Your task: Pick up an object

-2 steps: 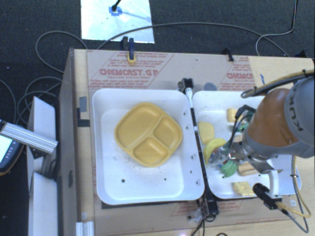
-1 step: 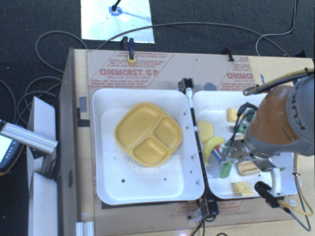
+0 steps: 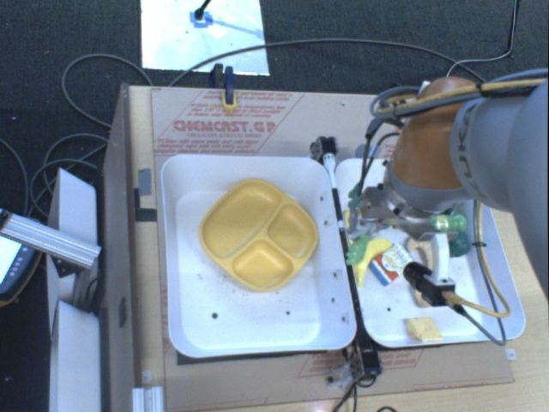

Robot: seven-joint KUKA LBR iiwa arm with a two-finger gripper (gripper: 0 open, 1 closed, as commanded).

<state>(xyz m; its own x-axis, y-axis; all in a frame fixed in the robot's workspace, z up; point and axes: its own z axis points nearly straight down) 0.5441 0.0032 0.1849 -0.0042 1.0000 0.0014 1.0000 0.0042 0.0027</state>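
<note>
My gripper (image 3: 375, 224) hangs low over the left part of the right bin (image 3: 497, 316), under the grey arm with its orange band. Just below it lie a yellow banana-shaped toy (image 3: 367, 252) and a small colourful packet (image 3: 392, 263). A green bottle-like object (image 3: 449, 223) and a teal object (image 3: 461, 244) lie to the right of the wrist. A tan block (image 3: 423, 329) rests near the bin's front edge, and a brown object (image 3: 422, 293) lies above it. Nothing is seen held.
The left bin (image 3: 189, 316) holds a yellow divided plate (image 3: 259, 233) at its middle. A black divider rail (image 3: 341, 230) runs between the two bins. Cables lie beyond the bench's far edge.
</note>
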